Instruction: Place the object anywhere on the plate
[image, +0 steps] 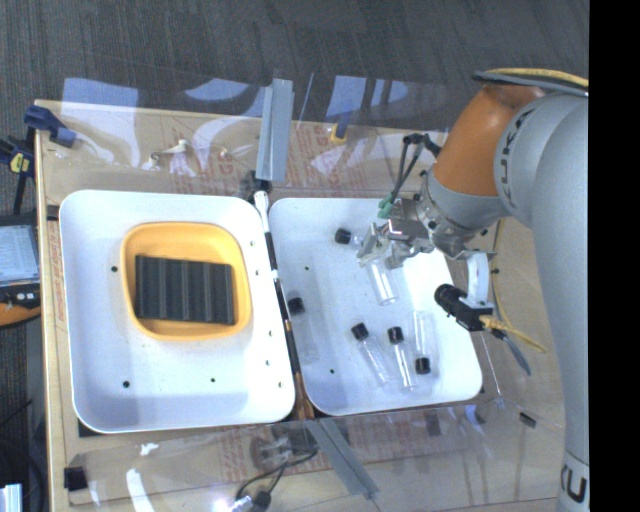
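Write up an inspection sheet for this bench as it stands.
Surface: two white bins, left bin and right bin, side by side.
Job's things: yellow plate in left bin, dark ribbed insert on it; clear black-capped vials scattered in right bin.
Clutter: loose black caps.
End effector: over right bin's far side, just above one vial.
Cables: black cable at wrist.
Surroundings: plastic sheeting behind bins.

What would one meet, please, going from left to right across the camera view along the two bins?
Left bin → yellow plate with its dark ribbed insert → divider between the bins → right bin with clear vials → claw → grey arm.
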